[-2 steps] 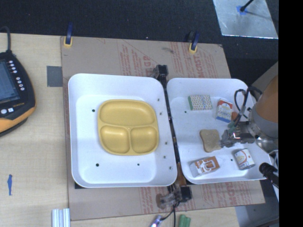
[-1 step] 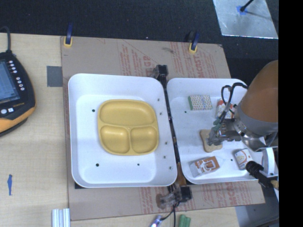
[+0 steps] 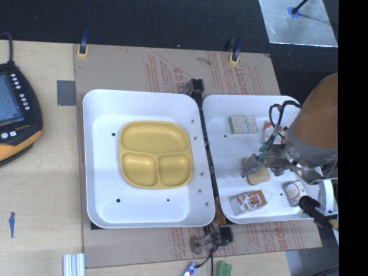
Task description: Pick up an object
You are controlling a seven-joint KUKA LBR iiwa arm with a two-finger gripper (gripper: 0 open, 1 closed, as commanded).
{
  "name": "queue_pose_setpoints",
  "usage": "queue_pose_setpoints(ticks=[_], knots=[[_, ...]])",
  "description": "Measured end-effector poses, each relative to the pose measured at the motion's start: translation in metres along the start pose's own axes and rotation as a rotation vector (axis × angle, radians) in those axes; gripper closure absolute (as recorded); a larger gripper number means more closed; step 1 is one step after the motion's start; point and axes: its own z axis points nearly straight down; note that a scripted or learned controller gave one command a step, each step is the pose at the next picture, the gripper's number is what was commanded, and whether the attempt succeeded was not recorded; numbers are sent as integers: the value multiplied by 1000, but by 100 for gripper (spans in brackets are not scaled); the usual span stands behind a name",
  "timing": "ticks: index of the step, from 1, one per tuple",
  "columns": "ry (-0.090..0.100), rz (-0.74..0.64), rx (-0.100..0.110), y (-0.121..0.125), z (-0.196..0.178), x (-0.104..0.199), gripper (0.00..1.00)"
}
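Observation:
My gripper (image 3: 252,165) is low in the right bin (image 3: 218,154), near its middle, with the grey arm and its orange band (image 3: 319,117) coming in from the right. It sits directly over the upper left edge of a tan, bread-like piece (image 3: 260,177). Whether it touches the piece is unclear. A brown packet (image 3: 249,200) lies just in front of it. A green and white patterned pad (image 3: 242,124) lies at the back of the bin. Black-handled scissors (image 3: 279,112) and a small red and white item (image 3: 269,132) lie beside the arm.
The left bin (image 3: 98,154) holds a yellow divided plate (image 3: 155,154). A small round white and brown item (image 3: 294,192) lies at the right bin's front right. An orange-edged control pendant (image 3: 14,117) rests on the bench at far left.

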Motion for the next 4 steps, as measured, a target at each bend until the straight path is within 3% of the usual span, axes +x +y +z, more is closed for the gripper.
queue_pose_setpoints(ticks=[1,2,3,4], knots=[[0,-1,-1,51,93,-7,0],[-2,-2,0,51,83,-9,100],[1,5,1,29,44,-45,100],[2,2,1,12,-6,18,100]])
